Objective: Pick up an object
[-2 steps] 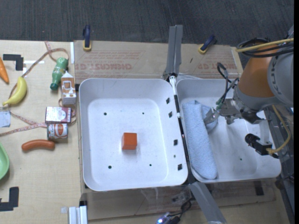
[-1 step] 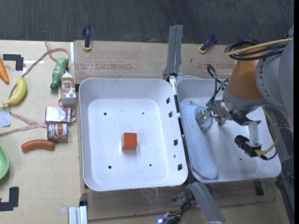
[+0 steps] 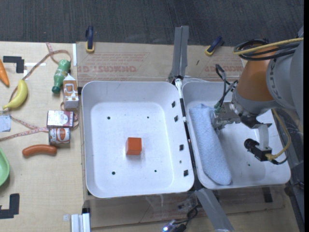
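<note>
Grey arm (image 3: 285, 81) with orange band, yellow and black cables

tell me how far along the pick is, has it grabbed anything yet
Done: the arm has reached into the right bin, and the gripper is low beside the pale blue towel. In hand: no object visibly lifted; the view is too small to show a grasp on the towel. Left: the grasp and lift. The orange block sits untouched in the left bin.

An orange cube (image 3: 133, 146) sat mid-floor in the left bin (image 3: 96, 178) (alone); the gripper (image 3: 218, 120) hung over the right bin's (image 3: 251, 180) towel (image 3: 207, 146).
</note>
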`<state>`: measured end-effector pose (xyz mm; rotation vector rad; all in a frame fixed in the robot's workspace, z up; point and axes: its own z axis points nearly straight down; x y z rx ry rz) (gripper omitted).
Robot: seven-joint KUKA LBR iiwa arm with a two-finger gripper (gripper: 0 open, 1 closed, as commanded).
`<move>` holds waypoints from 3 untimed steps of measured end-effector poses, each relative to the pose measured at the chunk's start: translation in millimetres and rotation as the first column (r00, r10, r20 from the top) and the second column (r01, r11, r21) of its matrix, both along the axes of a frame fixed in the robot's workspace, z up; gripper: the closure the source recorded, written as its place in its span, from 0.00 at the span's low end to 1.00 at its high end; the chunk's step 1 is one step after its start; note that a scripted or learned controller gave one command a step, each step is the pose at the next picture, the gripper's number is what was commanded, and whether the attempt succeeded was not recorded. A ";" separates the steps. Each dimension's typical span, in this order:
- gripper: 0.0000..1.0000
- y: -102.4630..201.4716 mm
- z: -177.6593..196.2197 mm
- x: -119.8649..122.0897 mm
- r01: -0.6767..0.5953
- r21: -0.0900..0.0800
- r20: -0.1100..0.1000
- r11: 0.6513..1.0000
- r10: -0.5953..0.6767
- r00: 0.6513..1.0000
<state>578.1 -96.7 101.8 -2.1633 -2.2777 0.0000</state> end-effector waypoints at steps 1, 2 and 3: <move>0.00 -0.5 0.1 0.0 0.001 -0.001 0.000 1.000 -0.001 1.000; 0.00 -6.9 -9.1 27.7 -0.189 -0.002 0.001 0.982 0.189 0.982; 1.00 -7.5 0.5 28.1 -0.188 -0.002 0.002 0.982 0.188 0.982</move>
